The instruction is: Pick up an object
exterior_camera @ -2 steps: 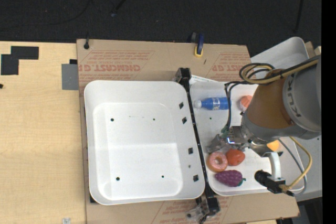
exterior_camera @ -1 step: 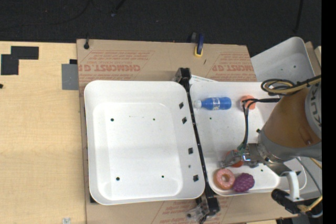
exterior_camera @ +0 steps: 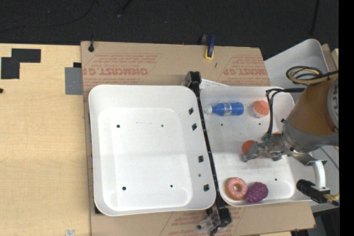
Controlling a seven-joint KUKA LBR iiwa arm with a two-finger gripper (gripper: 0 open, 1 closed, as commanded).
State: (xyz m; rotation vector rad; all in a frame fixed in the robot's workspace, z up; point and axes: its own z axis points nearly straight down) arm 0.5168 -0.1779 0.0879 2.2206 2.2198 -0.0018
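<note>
Scanning from the left, the left bin [exterior_camera: 144, 149] sits on the table with only its white floor and a few dark dots showing. Across the black divider, the right bin [exterior_camera: 232, 141] holds all the items: a blue bottle [exterior_camera: 227, 109] lying on its side near the far wall, an orange-topped round piece [exterior_camera: 261, 109] just beside it, a pink frosted donut [exterior_camera: 237, 188] in the near corner, and a purple grape bunch [exterior_camera: 256, 192] touching the donut. In the middle of this bin a small red object [exterior_camera: 248, 147] lies just at the tip of the gripper [exterior_camera: 253, 153], which reaches in low from the right. Whether the fingers are open or closed around it I cannot tell; the metal tip blurs into the red piece. As a target, that red object looks small, light and probably rigid plastic, so it should lift easily but could skid on the smooth bin floor; pinching across its narrow middle seems the safest hold. By comparison, the bottle would likely roll.
</note>
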